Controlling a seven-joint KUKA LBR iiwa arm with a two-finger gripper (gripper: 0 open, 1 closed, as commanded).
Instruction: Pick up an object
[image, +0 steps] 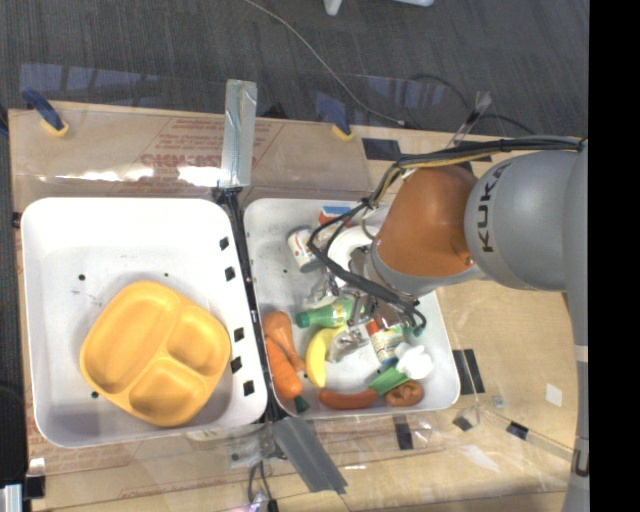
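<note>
On the grey housing of the arm (530, 215), near the right edge of the view, dark letters run sideways down the casing: "KU" can be read, and the rest of the word is cut off by the curve of the body. On the brown board (190, 140) along the far edge of the bench, behind the 2 bins, several lines of faded red print lie under clear film; they are too faint and too small to make out. A small bottle (383, 342) in the right bin carries a label, but its print is too small to read.
</note>
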